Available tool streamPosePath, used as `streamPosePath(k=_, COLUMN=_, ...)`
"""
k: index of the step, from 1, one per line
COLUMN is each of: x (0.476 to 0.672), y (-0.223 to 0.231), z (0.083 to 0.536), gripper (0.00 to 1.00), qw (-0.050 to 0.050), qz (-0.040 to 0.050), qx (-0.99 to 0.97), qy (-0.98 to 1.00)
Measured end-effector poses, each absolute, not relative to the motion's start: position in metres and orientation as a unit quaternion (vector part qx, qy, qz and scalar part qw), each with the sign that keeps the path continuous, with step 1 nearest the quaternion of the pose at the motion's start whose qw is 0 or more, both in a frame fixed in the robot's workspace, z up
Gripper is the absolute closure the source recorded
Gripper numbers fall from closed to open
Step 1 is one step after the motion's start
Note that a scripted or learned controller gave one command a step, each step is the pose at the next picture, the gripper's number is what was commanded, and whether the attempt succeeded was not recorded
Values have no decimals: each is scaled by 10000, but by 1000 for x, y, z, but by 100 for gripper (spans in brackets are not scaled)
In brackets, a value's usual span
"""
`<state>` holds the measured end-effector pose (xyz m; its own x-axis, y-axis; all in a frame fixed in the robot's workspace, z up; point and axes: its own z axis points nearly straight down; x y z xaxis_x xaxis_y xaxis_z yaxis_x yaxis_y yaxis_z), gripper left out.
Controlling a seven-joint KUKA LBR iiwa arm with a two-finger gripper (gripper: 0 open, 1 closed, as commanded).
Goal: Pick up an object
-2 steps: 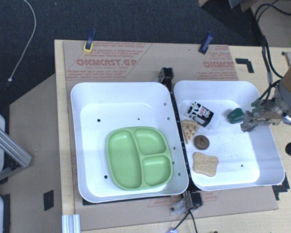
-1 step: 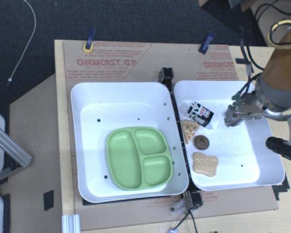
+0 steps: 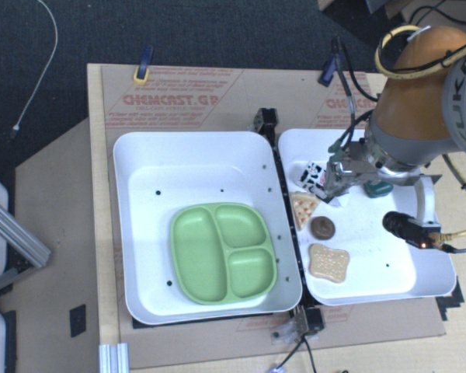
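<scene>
The right bin (image 3: pixel 388 282) holds several small things. A black-and-white patterned piece (image 3: pixel 312 176) lies near its left wall. In front of that piece are a pizza-slice shape (image 3: pixel 303 208), a round brown cookie (image 3: pixel 321 227) and a tan toast-like square (image 3: pixel 328 263). A teal thing (image 3: pixel 379 186) peeks out from under the wrist. My gripper (image 3: pixel 336 183) hangs low over the bin's left half, just right of the patterned piece and above the pizza slice. I see nothing held in it.
The left bin (image 3: pixel 140 162) carries a green divided plate (image 3: pixel 221 251) in its front half. The grey and orange arm (image 3: pixel 419 92) covers the right bin's back right. Cardboard (image 3: pixel 179 95) lies under both bins.
</scene>
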<state>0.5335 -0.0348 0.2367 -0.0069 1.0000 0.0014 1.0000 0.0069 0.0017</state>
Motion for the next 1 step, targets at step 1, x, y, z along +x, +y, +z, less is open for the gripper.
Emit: streamPosePath(k=1, x=536, y=18, z=237, gripper=100, qw=-1, qz=11, qx=7047, qy=7095)
